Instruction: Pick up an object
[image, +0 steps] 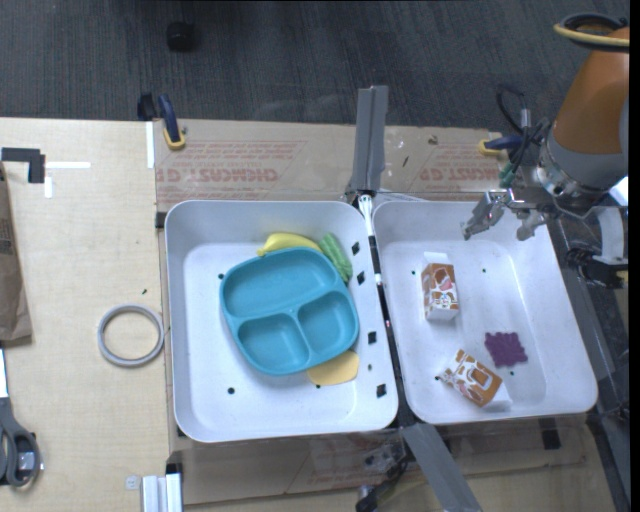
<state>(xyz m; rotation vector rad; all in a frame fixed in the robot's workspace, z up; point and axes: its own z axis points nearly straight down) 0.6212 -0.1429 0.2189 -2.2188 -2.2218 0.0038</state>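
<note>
My gripper (503, 218) hangs over the far edge of the right bin (560, 300), its two fingers spread open with nothing between them. Below it, in the right bin, a small white and brown carton (439, 290) lies nearest, a purple bunch of toy grapes (506, 349) lies further toward the front, and a second orange and white carton (472, 379) rests near the front wall. In the left bin (190, 330) sits a blue divided plate (289, 312), with a yellow banana (289, 242) and a green item (338, 256) behind it and a yellow piece (336, 371) under its front edge.
A grey divider post (368, 140) stands between the bins at the back. On the bench to the left lie a roll of tape (131, 334), scissors (18, 450) and a brown bag (12, 270). Cables and clamps (515, 130) crowd the back right.
</note>
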